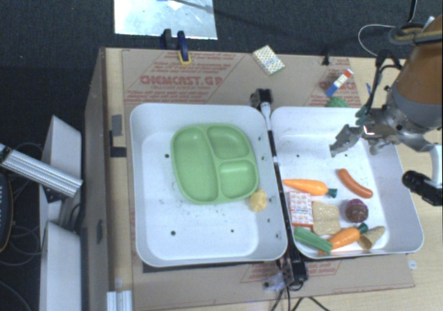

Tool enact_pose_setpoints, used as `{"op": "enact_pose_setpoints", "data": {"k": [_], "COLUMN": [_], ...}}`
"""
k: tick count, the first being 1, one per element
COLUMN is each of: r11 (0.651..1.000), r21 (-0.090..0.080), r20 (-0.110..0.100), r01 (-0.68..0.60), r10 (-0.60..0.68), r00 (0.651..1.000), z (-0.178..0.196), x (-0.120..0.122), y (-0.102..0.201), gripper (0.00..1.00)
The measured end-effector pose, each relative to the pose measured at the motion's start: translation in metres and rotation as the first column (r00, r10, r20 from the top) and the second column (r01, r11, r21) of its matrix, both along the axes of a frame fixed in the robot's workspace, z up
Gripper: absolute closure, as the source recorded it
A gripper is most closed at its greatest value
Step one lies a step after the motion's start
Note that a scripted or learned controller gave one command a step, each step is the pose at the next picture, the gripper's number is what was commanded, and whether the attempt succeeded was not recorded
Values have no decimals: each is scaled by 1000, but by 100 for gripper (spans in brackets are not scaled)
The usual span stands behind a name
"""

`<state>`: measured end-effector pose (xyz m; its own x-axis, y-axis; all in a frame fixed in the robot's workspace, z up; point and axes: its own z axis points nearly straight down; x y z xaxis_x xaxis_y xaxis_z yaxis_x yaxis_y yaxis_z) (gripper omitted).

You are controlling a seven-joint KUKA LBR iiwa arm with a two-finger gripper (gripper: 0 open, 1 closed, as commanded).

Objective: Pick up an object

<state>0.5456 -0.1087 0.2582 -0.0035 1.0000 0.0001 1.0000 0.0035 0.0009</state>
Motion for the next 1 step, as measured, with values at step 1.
{"op": "enact_pose_setpoints", "data": {"k": [1], "r11": [1000], "r21": [0], "r20": [-2], "r01": [2], "r10": [-2], "r00": [1000], "z": [-127], "x": [-15], "y": [-5], "gripper": [0]}}
